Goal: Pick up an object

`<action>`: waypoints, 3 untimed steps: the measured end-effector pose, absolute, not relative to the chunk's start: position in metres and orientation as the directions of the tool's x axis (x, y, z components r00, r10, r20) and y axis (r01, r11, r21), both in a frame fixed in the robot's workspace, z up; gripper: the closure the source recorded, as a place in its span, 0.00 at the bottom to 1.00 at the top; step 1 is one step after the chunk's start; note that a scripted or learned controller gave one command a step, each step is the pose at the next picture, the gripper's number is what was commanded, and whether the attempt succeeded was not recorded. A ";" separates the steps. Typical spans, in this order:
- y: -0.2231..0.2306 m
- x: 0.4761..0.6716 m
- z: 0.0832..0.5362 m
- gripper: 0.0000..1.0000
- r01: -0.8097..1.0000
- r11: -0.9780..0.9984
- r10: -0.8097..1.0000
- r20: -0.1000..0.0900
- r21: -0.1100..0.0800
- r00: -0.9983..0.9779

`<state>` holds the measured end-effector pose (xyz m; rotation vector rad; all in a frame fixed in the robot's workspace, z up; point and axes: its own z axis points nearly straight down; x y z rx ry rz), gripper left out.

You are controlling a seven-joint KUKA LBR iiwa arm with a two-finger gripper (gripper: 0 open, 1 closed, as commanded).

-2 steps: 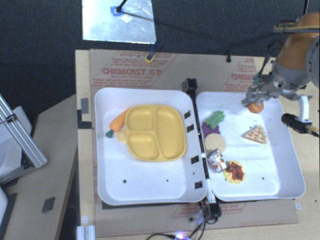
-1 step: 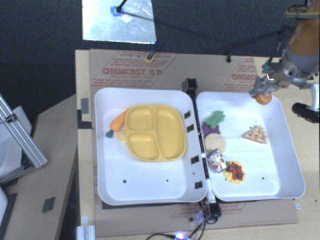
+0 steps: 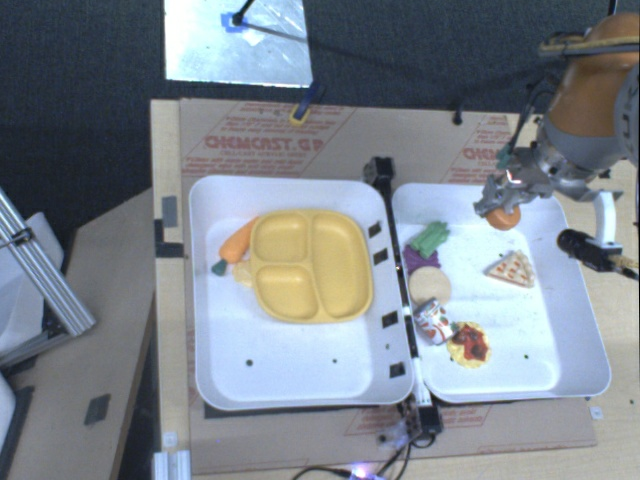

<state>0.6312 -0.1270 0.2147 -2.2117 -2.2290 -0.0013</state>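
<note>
My gripper [image 3: 499, 204] hangs over the far part of the right bin [image 3: 560, 368], reaching in from the right. A small round orange object [image 3: 505, 219] sits right at its tip, partly covered by it; whether it is held or just lying below I cannot tell. Nearer in the same bin lie a triangular pizza-slice toy [image 3: 510, 268], a green piece [image 3: 430, 236] on a purple one [image 3: 420, 261], a beige disc [image 3: 430, 286], a small red-and-white can [image 3: 432, 320] and a yellow-and-red food toy [image 3: 468, 345].
The left bin [image 3: 300, 378] bears a yellow divided plate [image 3: 305, 265], with a toy carrot [image 3: 236, 241] and a pale yellow piece [image 3: 243, 273] at its left. A black part [image 3: 585, 249] juts over the right bin's right rim. A metal sheet [image 3: 238, 28] lies beyond the bench.
</note>
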 end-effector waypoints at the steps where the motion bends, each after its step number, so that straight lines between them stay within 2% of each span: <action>1: -0.085 0.597 0.209 1.00 1.000 0.007 1.000 0.002 -0.003 -0.007; 2: -0.033 0.575 0.209 1.00 1.000 0.009 1.000 0.003 -0.002 -0.009; 3: 0.008 0.544 0.210 1.00 1.000 0.008 1.000 0.002 -0.003 -0.008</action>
